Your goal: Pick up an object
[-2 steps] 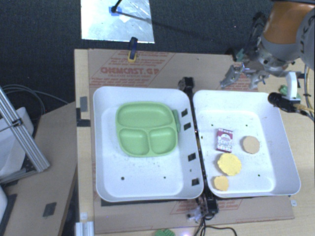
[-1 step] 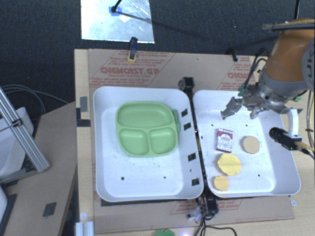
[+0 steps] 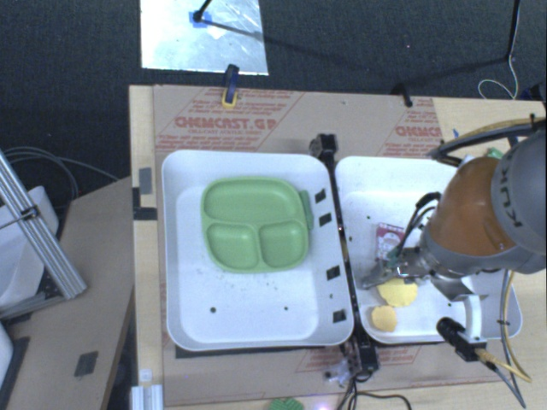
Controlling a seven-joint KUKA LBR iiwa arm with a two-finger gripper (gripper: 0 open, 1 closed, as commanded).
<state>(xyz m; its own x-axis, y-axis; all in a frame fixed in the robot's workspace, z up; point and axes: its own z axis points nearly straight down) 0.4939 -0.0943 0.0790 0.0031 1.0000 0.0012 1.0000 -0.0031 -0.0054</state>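
In the right bin [image 3: 367,186] lie a larger yellow piece [image 3: 399,294] and a smaller yellow-orange piece [image 3: 384,318] near the front wall. A small red and white packet [image 3: 387,237] rests further back. My gripper [image 3: 385,272] hangs low over the bin, just above and left of the larger yellow piece, its metal tips pointing left. The grey arm with its orange band [image 3: 466,207] covers the bin's right half.
The left bin [image 3: 184,306] holds a green divided tray [image 3: 255,224]. A black divider with clips [image 3: 335,246] runs between the bins. Cables [image 3: 491,135] arc over the arm at the back right. A yellow clamp [image 3: 230,86] sits at the board's far edge.
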